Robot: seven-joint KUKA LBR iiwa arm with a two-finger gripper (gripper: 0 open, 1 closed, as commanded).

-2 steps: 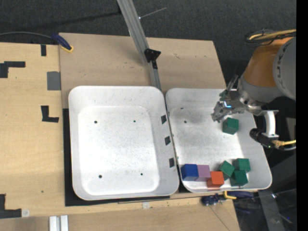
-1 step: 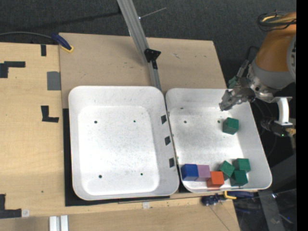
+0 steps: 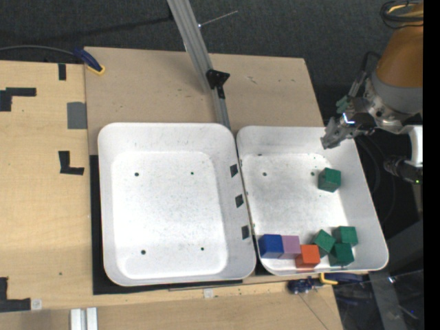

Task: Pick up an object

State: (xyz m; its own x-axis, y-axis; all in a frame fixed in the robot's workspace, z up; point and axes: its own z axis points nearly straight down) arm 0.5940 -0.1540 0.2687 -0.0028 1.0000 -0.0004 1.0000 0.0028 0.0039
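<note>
Bench's right bin (image 3: 357, 184) holds seemingly seven blocks (image 3: 306, 245); left bin (image 3: 110, 184) bare

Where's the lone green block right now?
The lone green block sits in the right bin, near its upper right, apart from the cluster of blocks along the bottom edge and just below the gripper.

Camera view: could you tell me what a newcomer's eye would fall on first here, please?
Most striking is the cluster of coloured blocks huddled in the near corner of the right bin: blue, purple, orange and three green. A lone green block sits apart, further up that bin. Above it, the gripper hangs over the bin's far right rim, below the arm's orange band.
</note>
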